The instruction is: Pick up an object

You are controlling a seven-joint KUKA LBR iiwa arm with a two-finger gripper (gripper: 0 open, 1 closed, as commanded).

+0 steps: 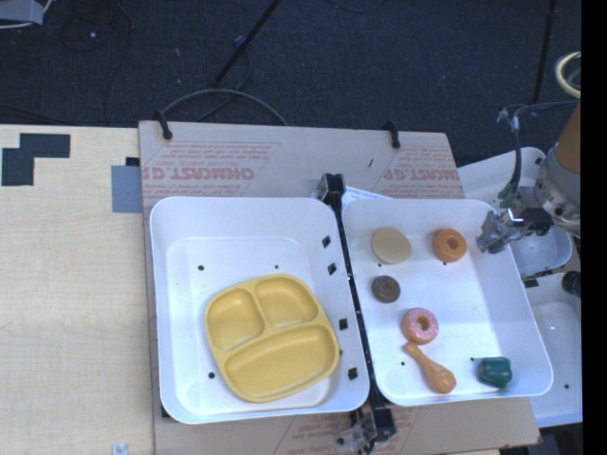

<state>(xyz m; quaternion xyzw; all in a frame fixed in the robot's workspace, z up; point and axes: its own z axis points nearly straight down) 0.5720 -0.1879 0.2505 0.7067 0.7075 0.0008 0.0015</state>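
Nearest the camera, at the front of the right bin (531,335), lie a tan drumstick-shaped piece (430,368) and a dark green pepper-like piece (494,373), well apart from each other. Just behind the drumstick sits a pink frosted doughnut (419,326), touching or almost touching its thin end. Further back are a small brown disc (385,289), a pale beige round cookie (391,245) and an orange doughnut (450,245), each lying apart from the others on the white floor.

In the left bin (180,245), a yellow divided plate (272,336) with three compartments lies flat toward the front right.

At the right bin's far right rim, the gripper (497,229) hangs beside the orange doughnut, with nothing visibly in it; how wide the claw stands cannot be made out.
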